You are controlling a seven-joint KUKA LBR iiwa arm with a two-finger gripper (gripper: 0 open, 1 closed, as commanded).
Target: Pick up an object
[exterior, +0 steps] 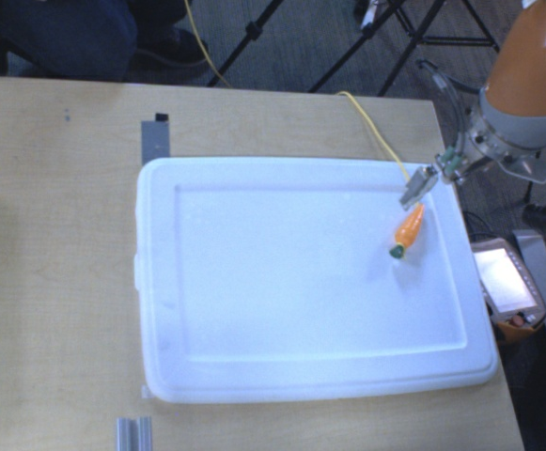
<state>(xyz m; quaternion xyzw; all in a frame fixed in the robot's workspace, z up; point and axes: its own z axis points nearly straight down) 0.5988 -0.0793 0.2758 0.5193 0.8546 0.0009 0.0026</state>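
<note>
From the camera view I see one white bin (pixel 310 280) filling the middle of the frame on the tan bench (pixel 47 233). An orange carrot-shaped object (pixel 407 230) with a dark green tip lies in the bin's upper right part, tilted, green end lower left. My arm (pixel 531 64) comes in at the upper right, its orange band cut off by the frame edge. The end effector (pixel 421 184) sits just above the carrot's orange end, near the bin's rim; it is small and blurred, so I cannot tell how it is set, nor whether it touches the carrot. A yellow cable (pixel 376 125) runs across the bench toward it.
</note>
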